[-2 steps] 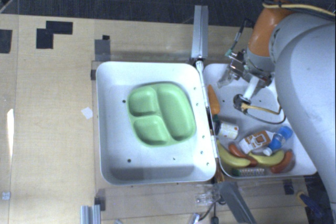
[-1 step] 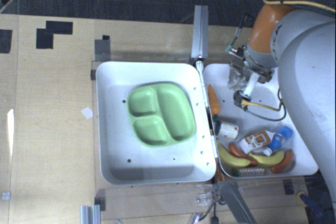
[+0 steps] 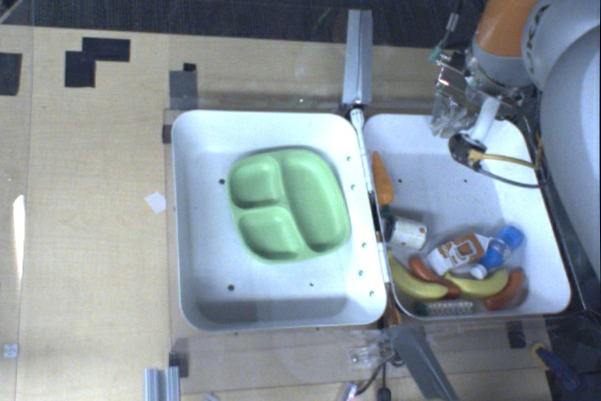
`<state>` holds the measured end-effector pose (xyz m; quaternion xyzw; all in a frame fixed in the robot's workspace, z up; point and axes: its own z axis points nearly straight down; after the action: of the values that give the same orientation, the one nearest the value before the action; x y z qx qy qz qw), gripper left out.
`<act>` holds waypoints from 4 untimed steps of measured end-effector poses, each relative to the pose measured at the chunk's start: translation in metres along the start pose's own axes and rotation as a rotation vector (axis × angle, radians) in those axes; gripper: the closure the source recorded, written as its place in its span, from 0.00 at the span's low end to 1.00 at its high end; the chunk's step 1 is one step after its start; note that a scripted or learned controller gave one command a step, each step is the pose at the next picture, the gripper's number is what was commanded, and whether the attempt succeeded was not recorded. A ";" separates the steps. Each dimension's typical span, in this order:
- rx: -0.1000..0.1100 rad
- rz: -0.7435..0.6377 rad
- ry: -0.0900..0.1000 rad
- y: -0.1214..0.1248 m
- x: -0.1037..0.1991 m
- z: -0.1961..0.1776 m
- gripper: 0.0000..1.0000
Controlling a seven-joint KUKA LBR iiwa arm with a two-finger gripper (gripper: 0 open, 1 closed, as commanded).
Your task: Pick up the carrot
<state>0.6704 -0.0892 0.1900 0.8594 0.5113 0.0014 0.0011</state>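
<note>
Carrot (image 3: 380, 179) lies along the left wall of the right bin (image 3: 545, 296), nearer its far left corner, almost touching the divider between the 2 bins. Gripper (image 3: 457, 119) hangs over that bin's far edge, well apart from the carrot; I cannot tell how wide its jaws stand, and nothing shows between them. To grasp well it should travel left, turn to straddle the carrot's narrow width, and descend clear of the wall
</note>
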 end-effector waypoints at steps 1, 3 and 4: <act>0.004 -0.005 -0.002 -0.030 -0.016 0.019 1.00; -0.005 0.147 0.000 0.025 -0.108 0.103 1.00; -0.007 0.141 0.001 0.027 -0.106 0.093 1.00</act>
<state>0.6439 -0.1949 0.0970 0.8932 0.4496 0.0036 0.0038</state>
